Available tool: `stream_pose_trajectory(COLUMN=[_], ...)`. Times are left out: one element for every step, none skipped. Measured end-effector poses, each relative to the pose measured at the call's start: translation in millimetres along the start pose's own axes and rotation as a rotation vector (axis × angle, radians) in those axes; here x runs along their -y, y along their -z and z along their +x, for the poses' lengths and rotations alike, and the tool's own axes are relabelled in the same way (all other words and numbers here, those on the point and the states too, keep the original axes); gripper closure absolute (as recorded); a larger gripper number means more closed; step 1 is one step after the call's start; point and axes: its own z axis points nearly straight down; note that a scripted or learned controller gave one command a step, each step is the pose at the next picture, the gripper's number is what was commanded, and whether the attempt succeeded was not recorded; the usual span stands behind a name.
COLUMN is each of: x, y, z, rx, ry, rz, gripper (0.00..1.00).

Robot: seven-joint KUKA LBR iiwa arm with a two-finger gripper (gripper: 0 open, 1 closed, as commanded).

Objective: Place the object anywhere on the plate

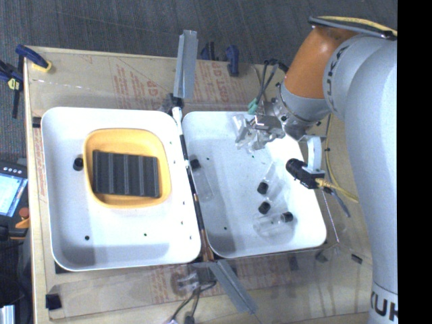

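The yellow plate (pixel 127 140) is seen in the left bin (pixel 61 241), toward that bin's far half, with a dark ribbed insert (pixel 127 173) lying across its middle. No object of the task is seen resting on it, so the placing is judged not yet done.

The pincer (pixel 255 132) is seen over the far part of the right bin (pixel 223 235), near that bin's far edge, and something pale and glinting is seen at its tip. Whether this is the pincer's own metal or a held clear object cannot be told, and whether the pincer is apart or together cannot be told either.

Several clear pieces with dark caps (pixel 270 204) are seen lying in the right bin's near right part, well apart from the plate. Their long axes appear to run roughly from the bin's far edge to its near edge, slightly slanted; which end leads is too blurred to tell.

What is left is judged to be nearly everything: a secure grasp, a carry across the seam between the bins, and a release over the plate.
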Motion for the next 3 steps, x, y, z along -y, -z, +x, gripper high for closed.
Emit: stream_pose_trajectory(x=[31, 33, 33], y=[17, -9, -9], z=[60, 139, 138], rx=[0.001, 0.002, 0.002], ry=[0.172, 0.379, 0.378], rz=[0.002, 0.003, 0.002], gripper=[1.0, 1.0, 0.0])
